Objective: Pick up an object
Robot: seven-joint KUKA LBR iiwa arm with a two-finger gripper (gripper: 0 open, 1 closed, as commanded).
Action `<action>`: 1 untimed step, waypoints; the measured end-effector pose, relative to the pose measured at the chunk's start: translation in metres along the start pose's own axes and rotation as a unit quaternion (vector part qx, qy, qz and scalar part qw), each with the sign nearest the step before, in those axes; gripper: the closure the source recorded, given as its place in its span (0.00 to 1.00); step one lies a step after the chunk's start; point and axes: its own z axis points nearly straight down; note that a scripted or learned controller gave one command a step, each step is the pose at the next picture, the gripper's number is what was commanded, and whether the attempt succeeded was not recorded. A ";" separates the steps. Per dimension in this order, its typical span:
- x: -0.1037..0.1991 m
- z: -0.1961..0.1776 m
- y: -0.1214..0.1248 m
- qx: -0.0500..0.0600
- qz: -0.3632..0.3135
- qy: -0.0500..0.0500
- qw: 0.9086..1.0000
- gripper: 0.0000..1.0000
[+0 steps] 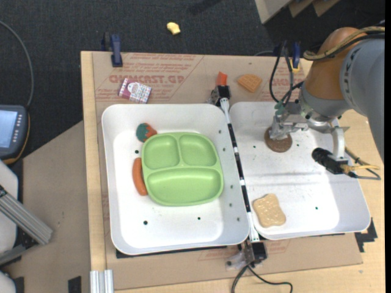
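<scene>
While the gripper (280,129) hangs low over the brown disc (279,143) in the right bin (342,221), finger opening cannot be told; nothing visibly held. Disc rests on bin floor, unlifted. Grasp and lift judged outstanding. Cracker (269,211) lies nearby.

Robotics lab, grey robot arm with orange band (342,72) over a brown cardboard-covered bench (177,72), two shallow white plastic bins (116,182) side by side, blue clamps (113,46) on the board edge, black cables (282,72), dark carpet floor (49,35), handheld control screen (12,130) at left.
</scene>
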 end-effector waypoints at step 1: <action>0.000 0.001 0.000 0.001 0.000 0.000 1.000 0.00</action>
